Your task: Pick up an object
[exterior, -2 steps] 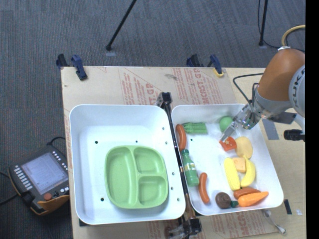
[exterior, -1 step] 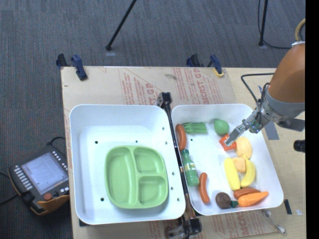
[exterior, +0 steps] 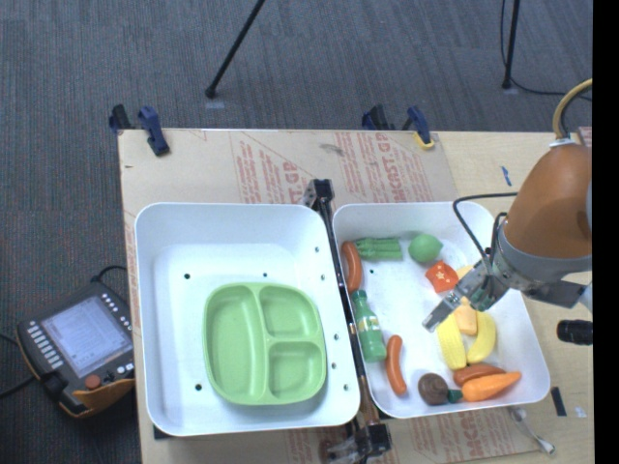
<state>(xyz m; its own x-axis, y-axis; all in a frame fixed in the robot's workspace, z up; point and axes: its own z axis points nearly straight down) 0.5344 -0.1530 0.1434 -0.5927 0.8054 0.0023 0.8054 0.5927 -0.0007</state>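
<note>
At the lower edge of the frame we saw the right bin (exterior: 538,356) holding toy food: a brown piece (exterior: 432,388) beside an orange carrot (exterior: 489,386) at its lower right, a small sausage (exterior: 397,364) to the left, and a green bottle (exterior: 366,326) along its left wall. The gripper (exterior: 456,309) hung low over yellow bananas (exterior: 454,342) in the right-centre of that bin; we could not tell how its fingers stood, nor whether they gripped anything. A red-orange piece (exterior: 442,276) lay just above it, a green ball (exterior: 425,248) further up. In the left bin (exterior: 155,259) sat a green divided plate (exterior: 264,342). A handheld pendant (exterior: 79,346) rested at the left. Red printing on the cardboard bench (exterior: 280,167) behind looked mirrored and unreadable
</note>
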